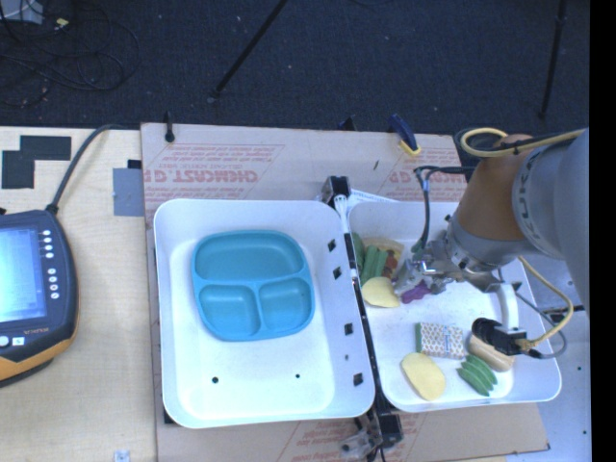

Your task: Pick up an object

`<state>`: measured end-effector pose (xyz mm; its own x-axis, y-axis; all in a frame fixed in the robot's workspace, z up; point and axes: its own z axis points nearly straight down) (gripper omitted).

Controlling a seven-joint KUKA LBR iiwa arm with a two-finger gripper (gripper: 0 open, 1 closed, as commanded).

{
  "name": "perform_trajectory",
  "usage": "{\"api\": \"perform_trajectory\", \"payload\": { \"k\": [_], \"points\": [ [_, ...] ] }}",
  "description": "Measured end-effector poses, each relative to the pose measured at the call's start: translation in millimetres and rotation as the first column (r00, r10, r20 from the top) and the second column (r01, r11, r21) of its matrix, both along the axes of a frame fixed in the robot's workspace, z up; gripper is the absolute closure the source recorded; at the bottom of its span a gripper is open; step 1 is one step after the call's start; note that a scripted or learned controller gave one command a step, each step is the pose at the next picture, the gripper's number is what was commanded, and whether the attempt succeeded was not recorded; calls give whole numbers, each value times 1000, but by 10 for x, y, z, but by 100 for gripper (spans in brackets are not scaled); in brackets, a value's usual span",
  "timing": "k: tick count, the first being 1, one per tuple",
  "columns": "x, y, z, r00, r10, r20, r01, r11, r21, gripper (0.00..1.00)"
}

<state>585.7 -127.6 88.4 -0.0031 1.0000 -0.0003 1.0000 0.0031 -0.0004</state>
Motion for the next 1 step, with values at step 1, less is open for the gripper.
{"api": "perform_trajectory", "payload": {
  "k": [1],
  "points": [
    [-269,538,1400,1000,-3,-7,3,1000,1,100]
  ]
}}
